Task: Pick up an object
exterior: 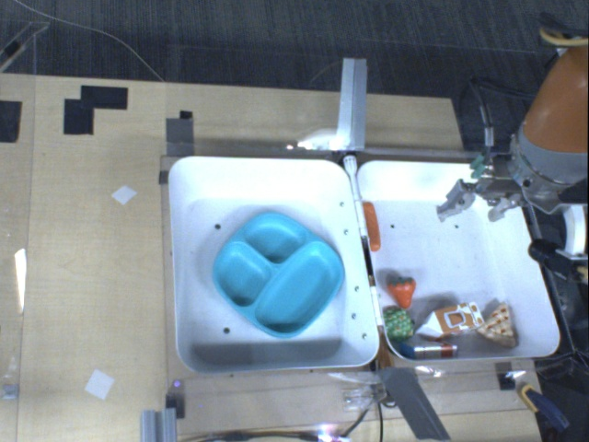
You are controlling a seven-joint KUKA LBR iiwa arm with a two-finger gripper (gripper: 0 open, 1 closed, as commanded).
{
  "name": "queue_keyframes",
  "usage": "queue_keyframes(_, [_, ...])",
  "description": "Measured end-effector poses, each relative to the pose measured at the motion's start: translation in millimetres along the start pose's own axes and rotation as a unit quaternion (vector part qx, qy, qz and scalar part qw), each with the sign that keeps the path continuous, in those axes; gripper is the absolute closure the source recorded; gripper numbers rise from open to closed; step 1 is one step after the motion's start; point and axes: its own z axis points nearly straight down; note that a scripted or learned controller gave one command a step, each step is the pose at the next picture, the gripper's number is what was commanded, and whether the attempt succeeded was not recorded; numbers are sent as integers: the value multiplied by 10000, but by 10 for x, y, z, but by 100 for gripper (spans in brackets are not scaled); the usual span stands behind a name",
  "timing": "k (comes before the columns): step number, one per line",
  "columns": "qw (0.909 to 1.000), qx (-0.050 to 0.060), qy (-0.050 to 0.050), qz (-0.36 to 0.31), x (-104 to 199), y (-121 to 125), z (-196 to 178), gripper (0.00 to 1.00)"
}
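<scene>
My gripper [472, 208] hangs over the upper right part of the right bin [543, 343], open, with nothing between its fingers. The small objects lie apart from it toward the bin's front. These are an orange carrot-shaped toy [402, 292], a green ball-like toy [398, 322], a small printed box [458, 319], a pizza-slice toy [498, 325] and a thin red and dark stick [433, 348]. A long orange piece [371, 226] lies along the bin's left wall.
The left bin [198, 191] holds a blue divided plate [278, 273]. A metal post [353, 104] stands behind the wall between the bins. Cables run along the right side near the arm [561, 109].
</scene>
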Motion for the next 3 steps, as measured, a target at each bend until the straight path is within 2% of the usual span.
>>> queue_keyframes(1, [9971, -37, -2, 761, 108, 133, 1421, 0])
queue_keyframes(2, [9954, -15, -2, -956, 207, 444, 1130, 0])
queue_keyframes(3, [9922, -1, 3, -1245, 234, -277, 1368, 0])
